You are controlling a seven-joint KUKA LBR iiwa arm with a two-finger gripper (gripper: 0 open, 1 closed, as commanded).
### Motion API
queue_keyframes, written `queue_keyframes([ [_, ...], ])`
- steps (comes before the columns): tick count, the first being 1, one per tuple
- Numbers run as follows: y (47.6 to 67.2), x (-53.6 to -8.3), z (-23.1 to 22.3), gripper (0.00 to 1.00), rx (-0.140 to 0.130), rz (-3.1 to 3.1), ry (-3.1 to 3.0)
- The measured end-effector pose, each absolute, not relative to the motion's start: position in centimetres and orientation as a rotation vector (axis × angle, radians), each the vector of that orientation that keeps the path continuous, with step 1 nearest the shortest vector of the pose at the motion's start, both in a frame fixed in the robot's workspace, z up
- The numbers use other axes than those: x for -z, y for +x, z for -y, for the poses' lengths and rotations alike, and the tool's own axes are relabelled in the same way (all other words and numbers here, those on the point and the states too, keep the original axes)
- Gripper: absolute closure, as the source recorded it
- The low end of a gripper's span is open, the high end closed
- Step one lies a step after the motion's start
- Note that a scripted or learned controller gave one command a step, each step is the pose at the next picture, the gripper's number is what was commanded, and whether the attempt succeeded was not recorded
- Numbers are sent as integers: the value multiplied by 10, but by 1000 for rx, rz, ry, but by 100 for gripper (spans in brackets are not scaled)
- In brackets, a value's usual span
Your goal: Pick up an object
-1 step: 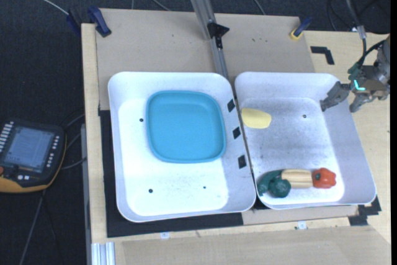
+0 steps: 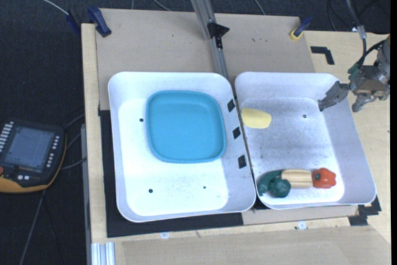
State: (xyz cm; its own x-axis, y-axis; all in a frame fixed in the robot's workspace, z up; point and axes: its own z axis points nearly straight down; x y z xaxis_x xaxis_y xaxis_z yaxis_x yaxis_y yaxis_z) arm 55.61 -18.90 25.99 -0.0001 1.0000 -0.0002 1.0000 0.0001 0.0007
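- The left bin (image 2: 124, 152) holds a square blue plate (image 2: 186, 126), lying flat toward the bin's far side.
- The right bin (image 2: 347, 152) holds a yellow piece (image 2: 255, 118) near its far left corner, against the left wall.
- Along the right bin's near edge lie three things in a row: a dark green piece (image 2: 274, 185) by the near left corner, a tan piece (image 2: 296, 178) touching it, and a red piece (image 2: 324, 178) at the tan one's right end.
- The gripper (image 2: 345, 100) hangs over the right bin's far right corner, fingers spread apart, nothing between them.
- All four small things lie well apart from the gripper; the red piece is toward the near edge, the yellow piece across the bin.
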Motion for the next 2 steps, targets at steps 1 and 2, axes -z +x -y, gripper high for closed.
queue_keyframes([
  [1, 558, -199, 193, 0, 4, -2224, 2224],
  [2, 558, -139, 185, 0, 4, -2226, 2224],
])
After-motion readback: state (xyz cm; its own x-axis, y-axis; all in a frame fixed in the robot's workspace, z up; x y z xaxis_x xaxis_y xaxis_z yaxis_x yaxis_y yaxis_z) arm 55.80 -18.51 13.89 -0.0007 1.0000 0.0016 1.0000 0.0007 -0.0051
